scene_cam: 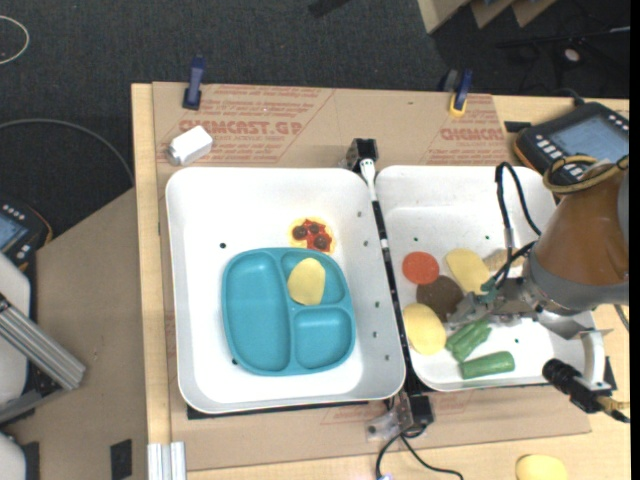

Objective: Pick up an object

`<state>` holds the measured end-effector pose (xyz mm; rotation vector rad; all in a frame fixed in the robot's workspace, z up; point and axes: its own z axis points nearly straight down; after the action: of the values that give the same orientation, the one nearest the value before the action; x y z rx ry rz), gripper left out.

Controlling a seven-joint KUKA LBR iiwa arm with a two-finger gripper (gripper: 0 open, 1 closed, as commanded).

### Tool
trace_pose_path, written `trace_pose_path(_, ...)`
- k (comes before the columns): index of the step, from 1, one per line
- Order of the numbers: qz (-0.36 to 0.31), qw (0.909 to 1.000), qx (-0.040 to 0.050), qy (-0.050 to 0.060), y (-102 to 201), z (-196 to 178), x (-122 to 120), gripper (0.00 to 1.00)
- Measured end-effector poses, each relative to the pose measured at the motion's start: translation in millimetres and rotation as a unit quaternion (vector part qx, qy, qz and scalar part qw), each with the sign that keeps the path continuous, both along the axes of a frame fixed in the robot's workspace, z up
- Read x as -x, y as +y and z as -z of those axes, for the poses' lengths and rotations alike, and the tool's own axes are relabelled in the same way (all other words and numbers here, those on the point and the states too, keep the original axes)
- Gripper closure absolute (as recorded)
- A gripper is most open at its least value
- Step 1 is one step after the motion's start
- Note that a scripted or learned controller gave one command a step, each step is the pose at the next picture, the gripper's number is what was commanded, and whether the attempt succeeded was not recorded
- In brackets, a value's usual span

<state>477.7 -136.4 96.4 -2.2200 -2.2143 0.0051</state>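
Observation:
The right bin [440,193] holds a red disc [421,266], a pale yellow piece [466,266], a dark brown lump [438,294], a yellow lemon-like item [424,329] and two green pieces [467,340] [487,364]. My gripper [468,313] is low in this bin, right beside the brown lump and just above the upper green piece. I see nothing clearly held in it. The left bin [200,218] carries a teal divided tray [265,313] with a yellow item [307,281] in its top right compartment. A small red-and-orange item [312,233] lies behind the tray.
A black divider with a cable [375,218] runs between the bins. A white block [190,145] and two blue clamps [193,83] [459,90] sit on the cardboard behind. A control pendant [575,143] lies at the back right, and a yellow object [540,466] at the front right.

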Motion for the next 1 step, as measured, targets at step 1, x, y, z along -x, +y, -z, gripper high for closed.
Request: trace_pose_path(1,-0.006,1.0000,-0.0001,-0.008,91.6,-93.3,-3.4,0.00)
